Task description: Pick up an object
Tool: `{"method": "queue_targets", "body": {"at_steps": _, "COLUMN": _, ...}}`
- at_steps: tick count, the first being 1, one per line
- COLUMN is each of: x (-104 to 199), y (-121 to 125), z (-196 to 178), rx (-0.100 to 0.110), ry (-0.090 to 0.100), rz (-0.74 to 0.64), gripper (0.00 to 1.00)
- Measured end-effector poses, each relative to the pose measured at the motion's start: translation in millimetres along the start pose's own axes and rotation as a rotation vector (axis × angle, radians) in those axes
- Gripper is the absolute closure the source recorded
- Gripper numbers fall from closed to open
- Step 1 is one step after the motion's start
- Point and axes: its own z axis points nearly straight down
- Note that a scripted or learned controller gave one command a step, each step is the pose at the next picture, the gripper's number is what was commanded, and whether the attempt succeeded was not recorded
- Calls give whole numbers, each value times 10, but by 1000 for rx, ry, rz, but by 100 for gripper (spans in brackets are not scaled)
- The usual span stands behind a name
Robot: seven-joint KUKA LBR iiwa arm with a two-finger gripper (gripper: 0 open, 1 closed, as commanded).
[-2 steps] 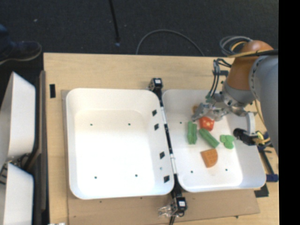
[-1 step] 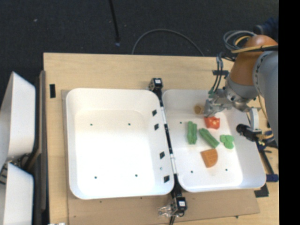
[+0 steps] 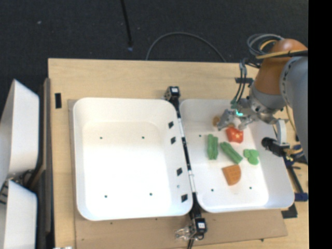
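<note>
Nearest the front edge of the worktop (image 3: pixel 129 232), the right bin (image 3: pixel 259 198) holds an orange piece (image 3: pixel 232 175) towards its front, lying apart from the rest. Just behind it sit three green pieces in a loose row across the bin's middle: an upright green stick (image 3: pixel 212 147) on the side nearer the left bin, a slanted green stick (image 3: pixel 230 152) beside it, and a small green chunk (image 3: pixel 251 156) towards the bin's right wall. Behind those lies a red object with a green spot (image 3: pixel 235 135), and my hand (image 3: pixel 233 119) hangs just past it, near the back part of the right bin, beside a small tan piece (image 3: pixel 216 121). I cannot tell whether my fingers are spread or pressed together, and nothing shows between them. The left bin (image 3: pixel 83 139) sits alongside, touching the right one along the middle seam. Beyond the back edge of the worktop, a thin cable (image 3: pixel 179 35) loops over the dark floor (image 3: pixel 78 19).
</note>
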Motion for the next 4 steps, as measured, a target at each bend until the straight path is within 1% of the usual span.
{"method": "queue_targets", "body": {"at_steps": 1, "x": 207, "y": 79, "z": 121, "rx": 3, "ry": 2, "rz": -1, "gripper": 0}}
{"method": "queue_targets", "body": {"at_steps": 2, "x": 187, "y": 83, "z": 3, "rx": -1, "ry": 0, "rz": -1, "gripper": 100}}
{"method": "queue_targets", "body": {"at_steps": 3, "x": 186, "y": 83, "z": 8, "rx": 0, "ry": 0, "rz": -1, "gripper": 0}}
{"method": "queue_targets", "body": {"at_steps": 4, "x": 281, "y": -219, "z": 125, "rx": 7, "ry": 2, "rz": 5, "gripper": 0}}
